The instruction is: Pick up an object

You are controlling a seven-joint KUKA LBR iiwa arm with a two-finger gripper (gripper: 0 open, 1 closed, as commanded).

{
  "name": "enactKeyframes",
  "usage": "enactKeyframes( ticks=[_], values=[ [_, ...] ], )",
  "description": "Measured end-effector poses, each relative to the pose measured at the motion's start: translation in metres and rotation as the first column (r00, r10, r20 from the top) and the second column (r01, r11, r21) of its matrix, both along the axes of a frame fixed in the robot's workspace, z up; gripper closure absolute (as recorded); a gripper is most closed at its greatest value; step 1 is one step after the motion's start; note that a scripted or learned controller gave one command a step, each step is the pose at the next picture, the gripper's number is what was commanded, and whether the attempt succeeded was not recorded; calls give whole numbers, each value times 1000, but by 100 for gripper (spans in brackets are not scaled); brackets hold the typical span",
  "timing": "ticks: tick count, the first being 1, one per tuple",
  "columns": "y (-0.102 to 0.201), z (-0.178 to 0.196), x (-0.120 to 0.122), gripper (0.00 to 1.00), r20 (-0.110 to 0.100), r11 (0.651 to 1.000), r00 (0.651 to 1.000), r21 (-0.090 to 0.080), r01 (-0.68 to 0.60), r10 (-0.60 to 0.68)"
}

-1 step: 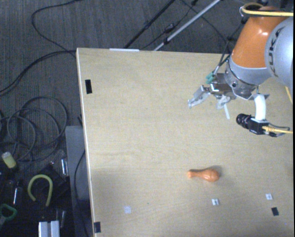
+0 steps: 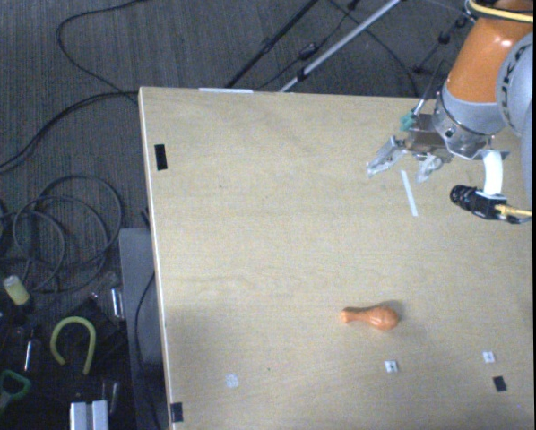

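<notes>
1. Camera view: orange pear-shaped object (image 2: 372,317) lies on its side on the counter (image 2: 250,240), well below and slightly left of the end effector (image 2: 404,162).
2. End effector hangs with fingers spread, gripping nothing; a thin white stick (image 2: 409,193) lies just beneath it.
3. Step judged: approach, before any grasp. Next move calls for travel toward the object, then descent and closure.

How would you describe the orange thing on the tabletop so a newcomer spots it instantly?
Start at the light wooden tabletop and look to its lower right part, well below the gripper. There lies the orange object, a small pear-like shape with a fat round end and a narrow neck pointing left. It is the one colored, rounded item; the things near it are tiny flat markers.
</notes>
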State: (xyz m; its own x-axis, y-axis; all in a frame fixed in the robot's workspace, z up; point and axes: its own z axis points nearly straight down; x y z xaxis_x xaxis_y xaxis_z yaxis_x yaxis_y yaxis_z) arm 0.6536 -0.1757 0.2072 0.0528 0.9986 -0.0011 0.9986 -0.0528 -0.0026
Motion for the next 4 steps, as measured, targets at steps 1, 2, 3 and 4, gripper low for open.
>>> enactKeyframes(
  ticks=[1, 2, 3, 4],
  values=[
    [-25, -93, 14, 0, 0, 993, 993, -2, -118, 118],
    [-12, -123, 15, 0, 1, 916, 916, 1, -401, 401],
    [41, -123, 15, 0, 4, 744, 744, 1, -669, 669],
    [42, -114, 16, 100, 7, 744, 744, 1, -668, 668]
  ],
)
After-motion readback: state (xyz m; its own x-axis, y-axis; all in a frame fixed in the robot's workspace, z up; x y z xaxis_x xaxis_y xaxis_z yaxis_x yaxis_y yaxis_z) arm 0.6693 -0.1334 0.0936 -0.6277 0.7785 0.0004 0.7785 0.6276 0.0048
